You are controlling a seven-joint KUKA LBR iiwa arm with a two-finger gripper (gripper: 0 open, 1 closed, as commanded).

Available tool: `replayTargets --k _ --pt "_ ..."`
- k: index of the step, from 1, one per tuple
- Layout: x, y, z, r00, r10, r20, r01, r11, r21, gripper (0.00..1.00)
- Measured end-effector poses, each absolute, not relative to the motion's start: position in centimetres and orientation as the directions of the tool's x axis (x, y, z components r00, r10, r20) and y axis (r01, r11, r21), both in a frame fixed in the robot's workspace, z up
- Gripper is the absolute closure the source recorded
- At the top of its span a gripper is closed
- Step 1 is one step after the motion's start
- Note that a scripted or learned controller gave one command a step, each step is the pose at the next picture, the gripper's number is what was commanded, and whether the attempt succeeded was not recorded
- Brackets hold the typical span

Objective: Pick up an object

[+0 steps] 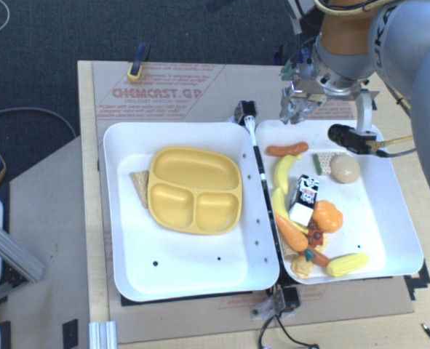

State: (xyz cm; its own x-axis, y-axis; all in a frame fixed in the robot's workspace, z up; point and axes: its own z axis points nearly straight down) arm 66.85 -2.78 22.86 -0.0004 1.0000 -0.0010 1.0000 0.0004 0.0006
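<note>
Dark carpet surrounds a cardboard-topped bench (164, 86) carrying two shallow white bins side by side, as a grey arm with an orange band (353, 20) reaches in from the right. Its gripper (296, 111) hangs over the far left corner of the right bin (400, 224), above the rim, with nothing seen between its fingers; whether they are spread or pressed together cannot be told from this angle. The left bin (127, 253) holds a yellow compartment plate (194, 190) lying over a tan wedge (140, 185). The right bin carries the pickable clutter: a red sausage (287, 150) just on the near side of the gripper, its long axis running left to right across the bin; a banana (280, 184) curving nearward along the divider; a beige ball (344, 169) further right; a black-and-white carton (304, 198); an orange fruit (327, 217); a carrot (292, 233); and a corn cob (347, 264) at the near edge. The sausage looks the closest candidate, lying almost directly below and slightly toward the camera from the fingers, so a short drop with the fingers closing across its narrow width would likely suit. The banana is the next nearest, while the corn lies well apart.
</note>
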Motion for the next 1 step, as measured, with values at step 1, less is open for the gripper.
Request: replayTargets --k 1 --pt "66.33 -2.41 22.87 0.000 1.000 0.000 1.000 0.000 -0.001 1.00"
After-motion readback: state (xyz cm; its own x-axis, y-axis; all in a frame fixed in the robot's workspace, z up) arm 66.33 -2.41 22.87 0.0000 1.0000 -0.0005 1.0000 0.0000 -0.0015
